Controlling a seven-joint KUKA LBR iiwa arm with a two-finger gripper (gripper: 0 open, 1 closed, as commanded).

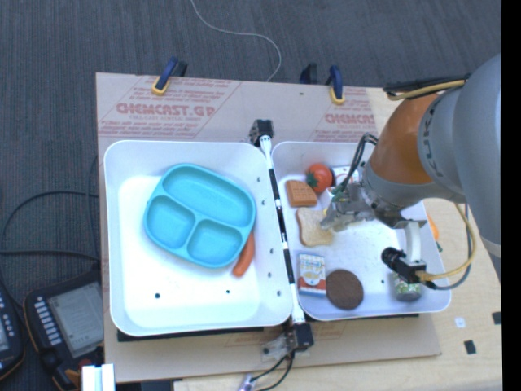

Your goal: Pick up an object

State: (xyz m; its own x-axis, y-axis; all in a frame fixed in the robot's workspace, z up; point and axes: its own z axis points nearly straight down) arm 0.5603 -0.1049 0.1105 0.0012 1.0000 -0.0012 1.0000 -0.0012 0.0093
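The right bin point(368, 247) holds a red tomato point(319, 175), a square tan cracker point(300, 193), a pale bread slice point(312, 231), a small printed carton point(312, 271) and a round brown patty point(344, 288). My gripper point(336, 215) hangs low over the middle of this bin, at the right edge of the bread slice and just below the tomato. The grey wrist and orange band cover the bin's upper right part. Nothing shows held at the gripper's tip.
The left bin point(116, 218) contains a blue divided plate point(199, 216) and an orange carrot-like stick point(243, 257) at the plate's lower right. A small greyish object point(407, 288) lies in the right bin's near right corner, under a black cable fitting.
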